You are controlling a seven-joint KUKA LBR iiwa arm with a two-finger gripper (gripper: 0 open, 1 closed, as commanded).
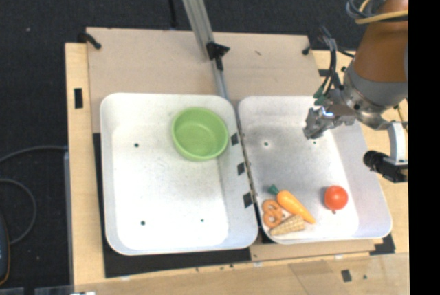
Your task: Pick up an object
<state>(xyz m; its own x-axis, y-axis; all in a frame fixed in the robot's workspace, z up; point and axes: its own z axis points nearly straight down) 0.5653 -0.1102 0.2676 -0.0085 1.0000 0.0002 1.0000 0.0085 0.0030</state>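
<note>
Camera view: arm above the right bin, toys at its near edge

One gripper hangs over the far part of the right bin, near its far right corner. It carries nothing. Whether it is spread or pressed together, I cannot tell.

Three toys lie along the near edge of this bin: one round red tomato toward the near right corner, one orange carrot with a green tip, and one pretzel touching the carrot at the near left corner. The middle of this bin is open white floor with dark specks.

One round green bowl, smooth like plastic, stands in the left bin, near its far right corner.
</note>
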